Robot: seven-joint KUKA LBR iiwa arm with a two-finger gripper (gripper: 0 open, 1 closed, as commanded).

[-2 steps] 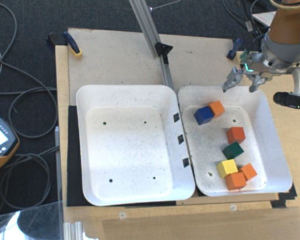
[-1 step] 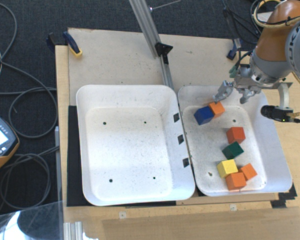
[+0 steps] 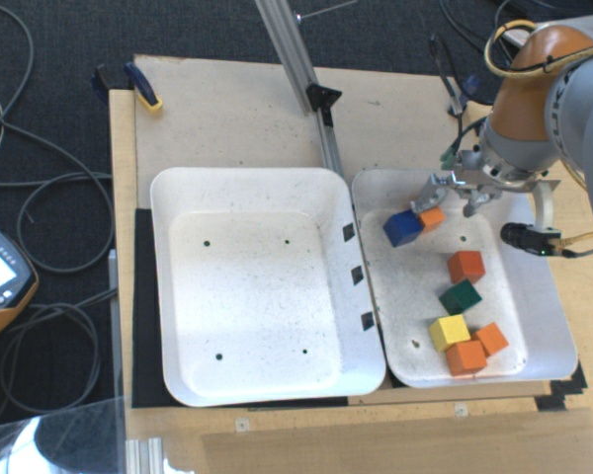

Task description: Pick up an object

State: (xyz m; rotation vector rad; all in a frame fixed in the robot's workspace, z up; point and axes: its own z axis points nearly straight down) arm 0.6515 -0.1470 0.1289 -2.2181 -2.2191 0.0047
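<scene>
My gripper (image 3: 450,201) hovers over the far end of the right bin (image 3: 534,294), fingers spread open with nothing between them. A small orange block (image 3: 433,218) lies just below its left finger (image 3: 427,201), touching a blue cube (image 3: 403,228) to the left. Nearer the front of the bin lie an orange-red cube (image 3: 465,266), a dark green cube (image 3: 461,296), a yellow cube (image 3: 451,331) and two orange cubes (image 3: 491,339) (image 3: 465,357) in a tight cluster.
The left bin (image 3: 178,205) sits beside the right one, with a shared raised rim between them. A slanted metal rail (image 3: 296,57) crosses the back of the bench. A blue-and-yellow clamp (image 3: 143,85) sits at the back left corner.
</scene>
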